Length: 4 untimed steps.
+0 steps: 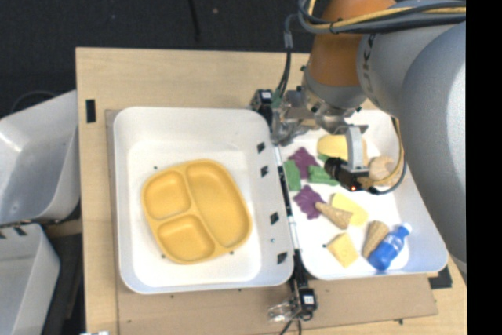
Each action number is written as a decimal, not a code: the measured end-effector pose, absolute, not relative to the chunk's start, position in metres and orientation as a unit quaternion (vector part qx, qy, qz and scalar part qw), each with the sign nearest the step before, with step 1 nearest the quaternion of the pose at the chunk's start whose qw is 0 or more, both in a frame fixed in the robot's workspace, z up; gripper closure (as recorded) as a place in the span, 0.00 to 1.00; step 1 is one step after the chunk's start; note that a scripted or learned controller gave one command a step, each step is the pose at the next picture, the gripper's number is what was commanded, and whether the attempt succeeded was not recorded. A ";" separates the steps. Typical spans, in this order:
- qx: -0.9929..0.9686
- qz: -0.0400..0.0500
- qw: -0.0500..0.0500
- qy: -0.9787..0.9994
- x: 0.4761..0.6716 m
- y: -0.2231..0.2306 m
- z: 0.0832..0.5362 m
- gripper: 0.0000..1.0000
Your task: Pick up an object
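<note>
Arm [345, 20] just beside purple piece [300, 162]

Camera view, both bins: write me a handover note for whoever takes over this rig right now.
Gripper: low over the upper-left corner of the right bin, by the divider; whether it holds anything cannot be told.
Things: purple pieces, green pieces, yellow blocks, cones and a blue bottle lie in the right bin. A yellow divided tray sits in the left bin.
Done: no pick visible.
Left: grasp one object and lift it.
</note>
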<state>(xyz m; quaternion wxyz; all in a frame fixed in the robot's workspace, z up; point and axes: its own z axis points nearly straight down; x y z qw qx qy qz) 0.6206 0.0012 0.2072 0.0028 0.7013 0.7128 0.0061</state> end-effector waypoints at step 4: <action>0.710 -0.003 -0.001 0.704 0.488 -0.137 0.262 1.00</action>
